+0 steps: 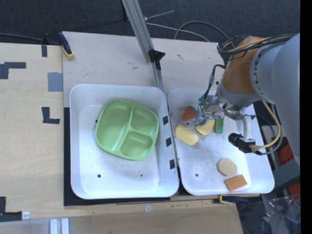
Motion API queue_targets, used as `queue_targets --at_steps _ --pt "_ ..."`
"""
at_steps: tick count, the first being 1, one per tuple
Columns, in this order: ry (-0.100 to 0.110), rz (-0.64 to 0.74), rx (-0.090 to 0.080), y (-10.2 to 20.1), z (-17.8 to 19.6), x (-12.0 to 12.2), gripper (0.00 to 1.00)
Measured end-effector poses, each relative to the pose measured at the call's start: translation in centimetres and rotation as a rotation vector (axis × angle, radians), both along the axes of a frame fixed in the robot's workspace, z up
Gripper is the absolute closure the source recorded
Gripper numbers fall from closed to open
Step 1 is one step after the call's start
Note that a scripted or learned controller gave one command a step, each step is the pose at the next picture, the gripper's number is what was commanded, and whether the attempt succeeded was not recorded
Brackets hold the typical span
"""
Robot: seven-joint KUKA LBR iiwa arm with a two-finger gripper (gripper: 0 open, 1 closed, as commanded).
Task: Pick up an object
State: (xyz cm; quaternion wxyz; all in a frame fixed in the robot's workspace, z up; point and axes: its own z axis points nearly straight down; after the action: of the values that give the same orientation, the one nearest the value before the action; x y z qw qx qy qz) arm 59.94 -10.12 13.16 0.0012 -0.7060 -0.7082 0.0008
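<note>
Two bins [78, 130] on the worktop, green tray [127, 128] in the left one. Right bin [258, 179]: gripper [207, 117] low over a cluster — orange piece [189, 114], yellow lump [186, 135], a second yellow piece [205, 127] right beneath, green bit [219, 126] beside. Cannot tell how the gripper stands, nor whether anything is held. Tan disc [227, 167] and orange block [236, 182] lying well apart, near the front. Probably light, smooth toy food, likely slippery; best pinched across the yellow lump's narrow middle.

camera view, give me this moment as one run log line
gripper: low in right bin, over yellow pieces | orange piece beside | green divided plate: left bin | lift: not seen
</note>
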Motion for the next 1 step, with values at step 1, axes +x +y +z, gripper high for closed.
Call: queue_targets --at_steps 1 --pt "-0.005 -0.002 -0.001 -0.22 4.41 -0.46 1.00"
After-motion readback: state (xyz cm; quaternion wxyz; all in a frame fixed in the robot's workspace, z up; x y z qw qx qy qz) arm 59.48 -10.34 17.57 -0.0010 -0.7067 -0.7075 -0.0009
